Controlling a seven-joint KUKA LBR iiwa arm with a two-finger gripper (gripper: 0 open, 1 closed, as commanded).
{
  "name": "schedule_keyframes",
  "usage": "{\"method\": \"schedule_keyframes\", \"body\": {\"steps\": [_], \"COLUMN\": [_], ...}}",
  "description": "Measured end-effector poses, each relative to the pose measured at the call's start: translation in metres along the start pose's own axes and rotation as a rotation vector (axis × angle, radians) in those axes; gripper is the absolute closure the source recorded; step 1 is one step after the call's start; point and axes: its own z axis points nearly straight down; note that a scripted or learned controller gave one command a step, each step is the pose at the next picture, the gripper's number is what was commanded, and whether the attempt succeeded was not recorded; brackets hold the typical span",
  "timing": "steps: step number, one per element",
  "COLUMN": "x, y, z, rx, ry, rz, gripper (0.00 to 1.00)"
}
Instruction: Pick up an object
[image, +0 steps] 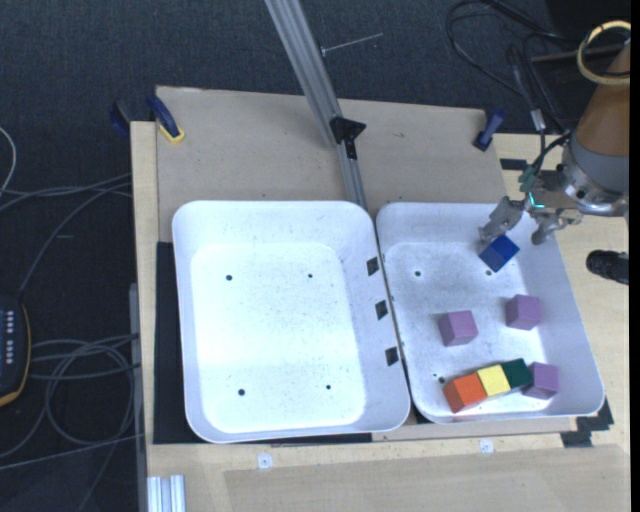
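My gripper (521, 229) hovers over the far right part of the right bin (420, 225), with its two fingers spread apart and open. A blue cube (499, 252) sits tilted just below the left fingertip (497, 222), not between the fingers. Whether it touches that finger I cannot tell. Closer to the front of the same bin lie three purple cubes (457, 327) (523, 311) (544, 379). An orange, yellow and green bar of blocks (487, 384) lies by the front rim.
The left bin (190, 300) stands beside the right one, joined by black clips (381, 309). A slanted metal pole (320, 90) rises behind the bins. Blue clamps (165, 118) (488, 128) hold the board's far corners. Cables lie on the floor at left.
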Motion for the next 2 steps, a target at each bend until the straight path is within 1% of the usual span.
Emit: {"method": "schedule_keyframes", "body": {"steps": [1,2], "x": [0.000,-0.001], "y": [0.000,0.003], "z": [0.000,0.042], "rx": [0.000,0.004], "ry": [0.000,0.000], "rz": [0.000,0.001], "gripper": [0.00,0.00]}}
